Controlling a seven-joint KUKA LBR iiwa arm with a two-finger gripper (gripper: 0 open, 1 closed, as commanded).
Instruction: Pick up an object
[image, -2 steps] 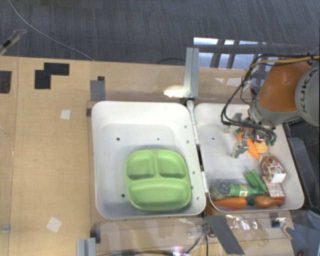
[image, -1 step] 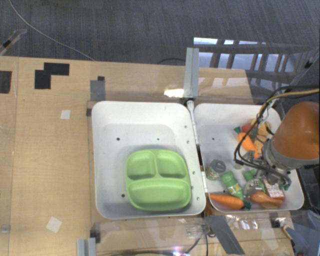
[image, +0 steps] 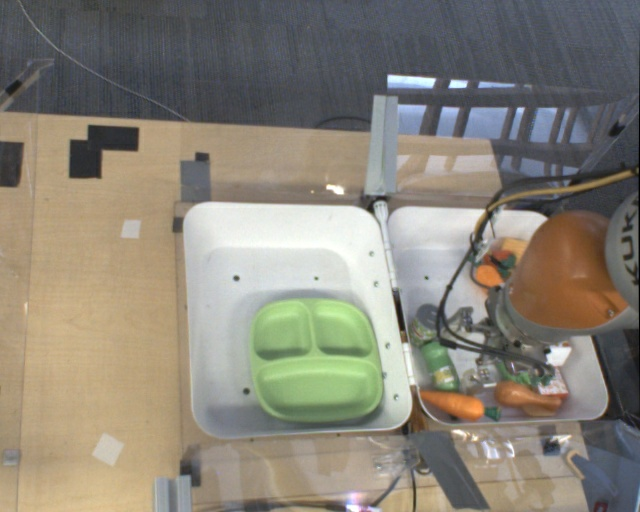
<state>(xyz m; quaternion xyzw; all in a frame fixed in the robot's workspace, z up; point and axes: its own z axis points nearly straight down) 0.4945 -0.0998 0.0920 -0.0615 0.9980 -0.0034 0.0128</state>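
Note:
My gripper hangs low in the right bin, under the orange wrist band, among the toy foods at the bin's front. A green bottle-like item lies just to its left. An orange carrot rests along the front wall, and a second orange piece lies to the right of it. The arm hides much of the right bin's contents, and the wrist hardware blocks the fingertips.
The left bin holds a green divided plate toward its front. An orange and green item sits at the back of the right bin beside the arm. Cables loop down from the arm.

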